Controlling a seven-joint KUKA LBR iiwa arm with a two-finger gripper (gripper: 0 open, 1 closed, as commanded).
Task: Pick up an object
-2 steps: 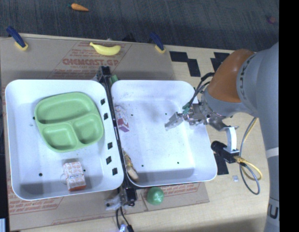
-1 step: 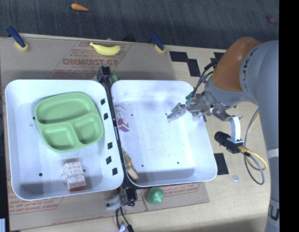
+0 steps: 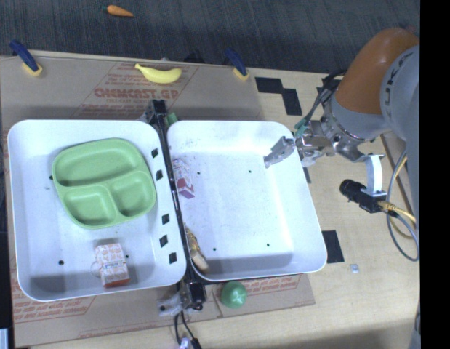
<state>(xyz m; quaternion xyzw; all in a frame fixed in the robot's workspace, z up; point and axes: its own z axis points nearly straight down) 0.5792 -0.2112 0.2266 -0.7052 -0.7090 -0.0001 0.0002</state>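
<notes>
Green three-section tray [image 3: 105,182] lies flat in the left bin [image 3: 21,195], with a little red-and-white carton [image 3: 111,263] just below it, near the front wall.

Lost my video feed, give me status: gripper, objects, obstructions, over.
Gripper over right bin's right rim, nothing between fingers. Small carton and green tray in left bin. Nothing blocking.

Arm [image 3: 388,57] cut off at right edge. Small tan item [image 3: 195,257] at right bin's [image 3: 312,231] corner too small to identify.
</notes>
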